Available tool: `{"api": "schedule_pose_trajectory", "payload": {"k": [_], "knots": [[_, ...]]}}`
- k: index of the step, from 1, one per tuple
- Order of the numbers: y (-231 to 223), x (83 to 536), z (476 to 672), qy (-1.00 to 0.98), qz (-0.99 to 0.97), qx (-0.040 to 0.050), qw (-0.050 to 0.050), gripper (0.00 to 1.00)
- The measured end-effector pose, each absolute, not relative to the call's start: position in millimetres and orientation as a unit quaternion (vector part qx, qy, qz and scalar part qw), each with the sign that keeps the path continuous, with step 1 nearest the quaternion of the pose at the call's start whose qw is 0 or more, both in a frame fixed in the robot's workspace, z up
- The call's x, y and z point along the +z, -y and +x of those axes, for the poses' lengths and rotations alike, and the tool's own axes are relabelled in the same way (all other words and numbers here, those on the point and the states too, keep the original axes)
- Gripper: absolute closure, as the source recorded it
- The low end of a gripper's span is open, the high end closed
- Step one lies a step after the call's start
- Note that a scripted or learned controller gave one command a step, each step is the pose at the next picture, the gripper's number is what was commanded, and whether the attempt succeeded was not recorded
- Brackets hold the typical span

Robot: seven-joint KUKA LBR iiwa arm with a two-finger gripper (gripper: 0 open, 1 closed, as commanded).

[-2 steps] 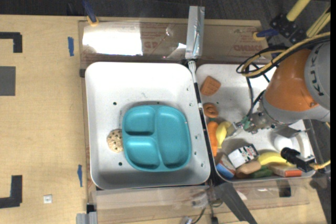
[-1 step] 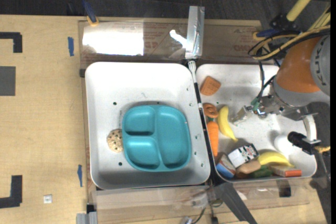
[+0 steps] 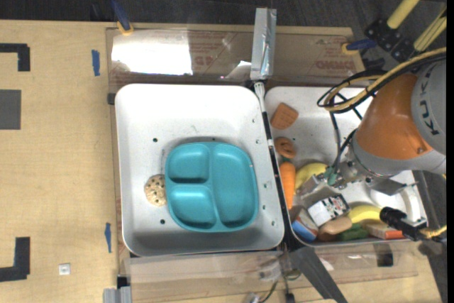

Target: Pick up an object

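Note:
The right bin [image 3: 312, 104] holds a heap of toy food: an orange wedge [image 3: 284, 115], a small orange piece [image 3: 286, 147], a carrot [image 3: 287, 184], a yellow fruit [image 3: 311, 172], a banana [image 3: 366, 213], a white packet [image 3: 328, 208] and a brown roll [image 3: 334, 226]. My gripper [image 3: 320, 185] hangs low over that heap, between the yellow fruit and the white packet, just right of the carrot. The wrist hides what lies directly under it. Nothing can be made out in its grasp.
The left bin [image 3: 142, 110] carries a teal divided plate [image 3: 211, 184] with a speckled cookie [image 3: 155, 189] by its left edge. A raised divider [image 3: 268, 145] separates the bins. The grey and orange arm [image 3: 394, 128] and its cables cover the right bin's right side.

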State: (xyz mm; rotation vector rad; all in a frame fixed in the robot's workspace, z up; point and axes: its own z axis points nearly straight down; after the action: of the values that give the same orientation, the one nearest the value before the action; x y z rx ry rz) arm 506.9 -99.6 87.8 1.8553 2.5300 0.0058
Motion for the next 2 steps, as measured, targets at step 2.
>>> {"api": "schedule_pose_trajectory", "payload": {"k": [2], "knots": [[174, 181, 518.1, -0.770, 0.638, 0.0011, 0.003, 0.00]]}}
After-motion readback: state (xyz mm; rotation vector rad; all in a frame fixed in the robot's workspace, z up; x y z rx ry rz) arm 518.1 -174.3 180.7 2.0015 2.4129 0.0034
